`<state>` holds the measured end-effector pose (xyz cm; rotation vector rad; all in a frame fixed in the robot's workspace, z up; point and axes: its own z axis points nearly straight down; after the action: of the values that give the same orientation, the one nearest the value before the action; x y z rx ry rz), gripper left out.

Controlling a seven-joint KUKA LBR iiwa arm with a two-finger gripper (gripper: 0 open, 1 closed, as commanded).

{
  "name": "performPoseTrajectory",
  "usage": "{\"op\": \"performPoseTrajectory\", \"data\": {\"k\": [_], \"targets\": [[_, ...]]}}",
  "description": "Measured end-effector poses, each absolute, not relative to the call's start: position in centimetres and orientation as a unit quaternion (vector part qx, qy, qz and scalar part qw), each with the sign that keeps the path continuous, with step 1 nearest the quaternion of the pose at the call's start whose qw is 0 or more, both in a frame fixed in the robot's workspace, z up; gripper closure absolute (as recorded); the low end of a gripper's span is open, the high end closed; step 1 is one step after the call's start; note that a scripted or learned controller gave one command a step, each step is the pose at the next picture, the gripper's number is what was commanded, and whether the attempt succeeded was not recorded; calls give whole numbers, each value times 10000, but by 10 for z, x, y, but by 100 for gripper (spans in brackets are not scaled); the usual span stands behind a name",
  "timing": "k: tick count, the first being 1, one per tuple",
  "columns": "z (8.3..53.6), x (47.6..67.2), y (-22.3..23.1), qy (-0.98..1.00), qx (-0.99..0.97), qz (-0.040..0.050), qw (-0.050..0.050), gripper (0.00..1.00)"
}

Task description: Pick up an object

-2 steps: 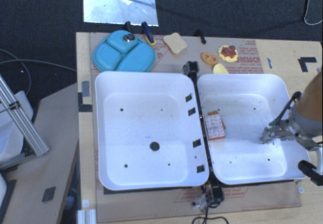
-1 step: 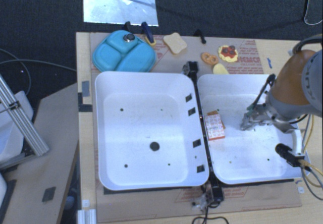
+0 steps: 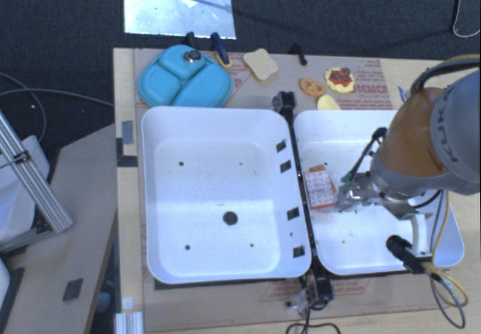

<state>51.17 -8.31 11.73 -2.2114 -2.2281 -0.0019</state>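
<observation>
One object sits in the right bin: a small printed packet, hard against the divider wall. Gripper low just beside it, on its right; finger state cannot be told. Risk, by my reading: packet lies flat and close to the wall, so fingers may skid over it or jam on the rim. Open floor lies right and toward the near edge; left bin roomy.
</observation>
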Motion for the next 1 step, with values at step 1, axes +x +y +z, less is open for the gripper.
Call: {"op": "performPoseTrajectory", "data": {"k": [1], "targets": [[188,498,9,-7118,-7024,-39,-12,100]]}}
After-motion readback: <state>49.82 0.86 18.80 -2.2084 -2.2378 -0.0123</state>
